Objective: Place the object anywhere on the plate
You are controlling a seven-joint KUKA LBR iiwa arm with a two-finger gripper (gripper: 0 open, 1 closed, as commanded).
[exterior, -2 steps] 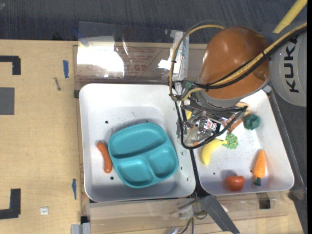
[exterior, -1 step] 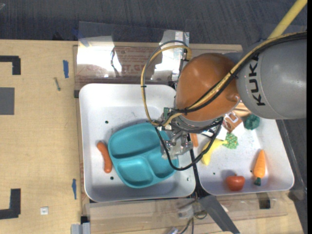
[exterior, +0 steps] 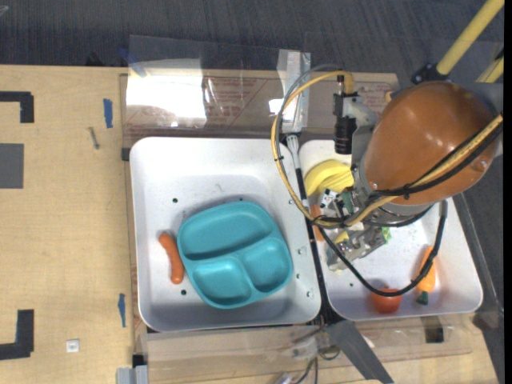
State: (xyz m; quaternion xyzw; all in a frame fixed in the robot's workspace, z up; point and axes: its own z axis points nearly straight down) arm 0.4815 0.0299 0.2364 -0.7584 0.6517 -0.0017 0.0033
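While the gripper (exterior: pixel 352 234) hovers, the carrot (exterior: pixel 427 272) lies just right.

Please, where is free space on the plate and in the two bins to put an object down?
The teal plate has three bare compartments. White floor lies free above it in the left bin. The right bin is crowded: gripper, banana, carrot, red piece.

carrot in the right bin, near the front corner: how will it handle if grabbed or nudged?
The carrot looks slim, tapered and smooth, so it probably rolls or pivots when pushed. Likely rigid and light, if it is a toy. It lies close to the right bin's wall, so the fingers may have little room.
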